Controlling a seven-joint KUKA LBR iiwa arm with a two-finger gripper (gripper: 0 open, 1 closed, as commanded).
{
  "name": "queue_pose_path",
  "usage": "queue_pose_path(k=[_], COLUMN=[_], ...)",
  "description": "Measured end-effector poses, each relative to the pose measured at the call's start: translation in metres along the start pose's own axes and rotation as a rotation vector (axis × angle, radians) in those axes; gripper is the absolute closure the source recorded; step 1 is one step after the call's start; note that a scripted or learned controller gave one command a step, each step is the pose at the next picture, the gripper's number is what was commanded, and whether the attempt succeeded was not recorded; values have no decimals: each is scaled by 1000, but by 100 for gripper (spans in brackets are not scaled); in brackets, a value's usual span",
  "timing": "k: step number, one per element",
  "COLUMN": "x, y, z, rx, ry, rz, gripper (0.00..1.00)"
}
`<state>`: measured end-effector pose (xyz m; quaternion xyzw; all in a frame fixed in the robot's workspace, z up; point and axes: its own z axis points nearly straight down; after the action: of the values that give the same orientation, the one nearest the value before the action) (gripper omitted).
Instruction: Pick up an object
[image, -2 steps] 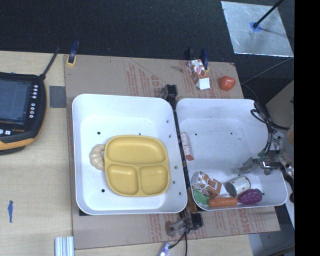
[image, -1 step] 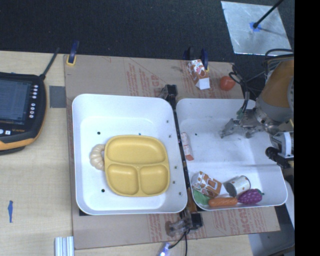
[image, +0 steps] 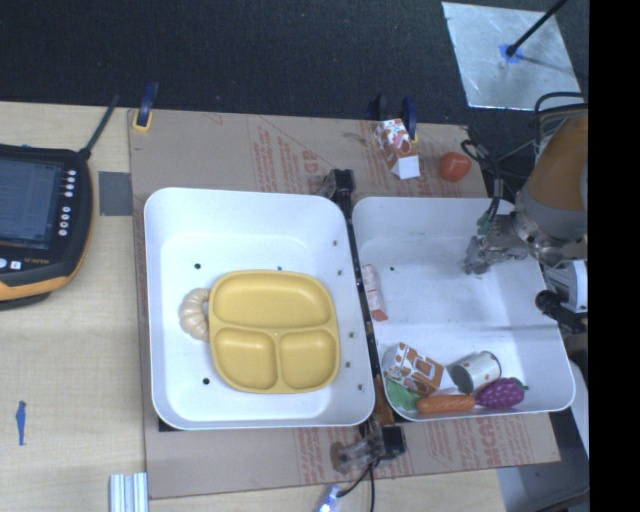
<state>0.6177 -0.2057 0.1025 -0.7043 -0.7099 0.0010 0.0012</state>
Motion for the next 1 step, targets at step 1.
queue_pose_path(k=[1], x=[0], y=[0], z=[-10], rx=[1], ry=[0], rz=[-3], gripper=[100])
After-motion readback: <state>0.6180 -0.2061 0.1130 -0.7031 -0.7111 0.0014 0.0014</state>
